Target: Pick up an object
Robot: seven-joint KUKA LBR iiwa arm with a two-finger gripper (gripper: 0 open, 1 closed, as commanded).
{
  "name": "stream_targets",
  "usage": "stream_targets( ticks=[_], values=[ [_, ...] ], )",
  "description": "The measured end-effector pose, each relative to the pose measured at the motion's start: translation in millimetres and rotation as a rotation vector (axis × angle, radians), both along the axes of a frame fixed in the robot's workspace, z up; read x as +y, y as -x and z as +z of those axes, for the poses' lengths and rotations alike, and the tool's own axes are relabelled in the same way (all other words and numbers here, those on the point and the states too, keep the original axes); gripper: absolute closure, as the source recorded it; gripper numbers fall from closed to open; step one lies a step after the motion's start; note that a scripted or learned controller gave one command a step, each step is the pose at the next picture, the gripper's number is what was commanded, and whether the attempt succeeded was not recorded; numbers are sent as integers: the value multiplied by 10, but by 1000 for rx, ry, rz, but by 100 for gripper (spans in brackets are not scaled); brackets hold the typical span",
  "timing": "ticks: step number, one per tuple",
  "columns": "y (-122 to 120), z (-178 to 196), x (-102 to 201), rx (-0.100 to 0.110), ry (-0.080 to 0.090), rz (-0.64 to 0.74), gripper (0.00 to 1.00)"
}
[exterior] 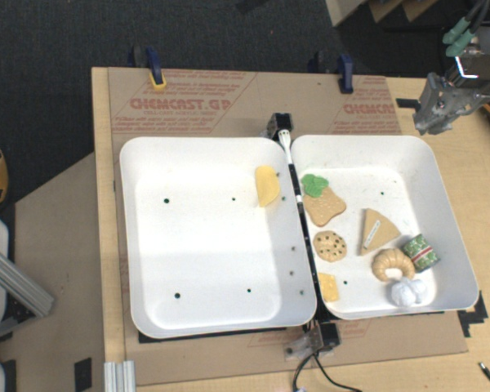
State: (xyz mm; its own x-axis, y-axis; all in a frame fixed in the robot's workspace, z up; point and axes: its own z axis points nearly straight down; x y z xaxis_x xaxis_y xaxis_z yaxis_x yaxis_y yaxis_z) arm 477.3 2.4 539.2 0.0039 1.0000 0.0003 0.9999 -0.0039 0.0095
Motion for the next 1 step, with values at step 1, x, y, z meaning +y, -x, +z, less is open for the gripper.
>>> stream_targets(
  ticks=[1],
  values=[
    [-203, -1513, 553, 26, 1, 9, 100]
  ],
)
